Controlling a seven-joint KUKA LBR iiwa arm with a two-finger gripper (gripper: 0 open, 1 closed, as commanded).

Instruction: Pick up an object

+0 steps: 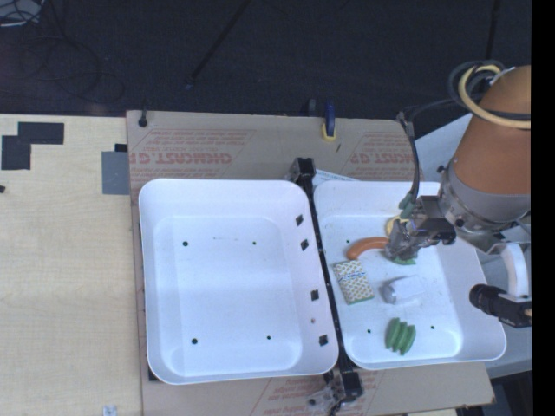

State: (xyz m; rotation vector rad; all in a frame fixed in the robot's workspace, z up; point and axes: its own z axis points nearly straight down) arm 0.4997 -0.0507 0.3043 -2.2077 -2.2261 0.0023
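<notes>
The right bin (473,341) holds several small objects. An orange curved piece (364,247) lies near its upper middle. A checkered green-and-white block (354,282) sits just below it. A pale grey object (397,290) lies to the right of the block. A green object (400,335) rests near the bin's front. My gripper (401,248) hangs low over the bin, right beside the orange piece's right end, and its tips hide what lies under them.
The left bin (156,232) stands beside the right one, joined by a black divider (314,267). Both rest on a brown cardboard sheet (217,150). The arm's grey and orange body (490,163) covers the right bin's far right corner.
</notes>
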